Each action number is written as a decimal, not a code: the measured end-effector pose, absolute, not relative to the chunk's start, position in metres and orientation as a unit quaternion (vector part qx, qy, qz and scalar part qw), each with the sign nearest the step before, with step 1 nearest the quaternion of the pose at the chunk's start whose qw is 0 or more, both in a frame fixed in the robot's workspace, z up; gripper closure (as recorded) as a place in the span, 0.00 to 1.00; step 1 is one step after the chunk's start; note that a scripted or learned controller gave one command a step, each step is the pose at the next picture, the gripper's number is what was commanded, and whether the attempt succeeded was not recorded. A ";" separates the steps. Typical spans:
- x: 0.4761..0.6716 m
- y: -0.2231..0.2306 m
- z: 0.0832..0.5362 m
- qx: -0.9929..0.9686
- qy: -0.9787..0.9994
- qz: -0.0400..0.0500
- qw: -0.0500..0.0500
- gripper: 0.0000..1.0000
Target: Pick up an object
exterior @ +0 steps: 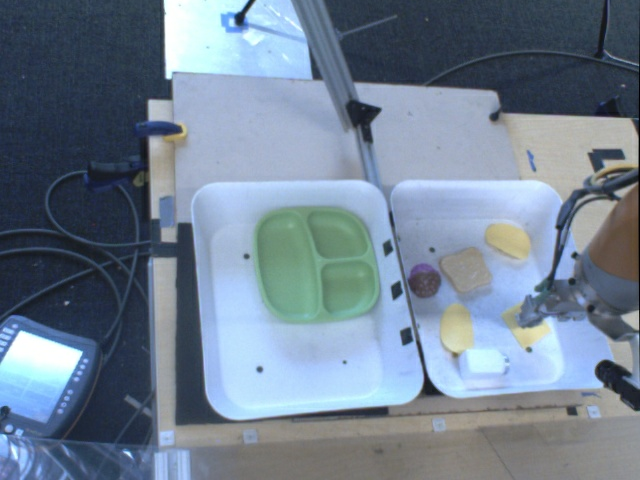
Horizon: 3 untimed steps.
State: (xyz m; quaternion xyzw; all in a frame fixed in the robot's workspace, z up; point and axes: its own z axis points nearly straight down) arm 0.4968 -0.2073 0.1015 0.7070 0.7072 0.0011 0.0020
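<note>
One yellow piece (529, 330) lies flat near the right edge of the right bin (440, 200), directly under the gripper (533, 311) (finger spacing cannot be determined). It appears thin, light and stiff; grasp across its narrow edges, since a flat face offers little purchase.

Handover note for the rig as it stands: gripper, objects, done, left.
Gripper: low in the right bin, at a yellow piece; finger state unclear, no grasp confirmed.
Right bin also holds a tan bread slice, purple ball, two more yellow pieces, and a white block.
Left bin: green divided plate.
Done: approach. Left: grasp and lift.
</note>
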 end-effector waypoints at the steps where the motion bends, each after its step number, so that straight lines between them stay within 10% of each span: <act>1: 0.492 -0.202 0.160 0.705 0.709 0.002 0.004 1.00; 3: 0.502 -0.159 0.204 0.704 0.711 0.002 0.000 1.00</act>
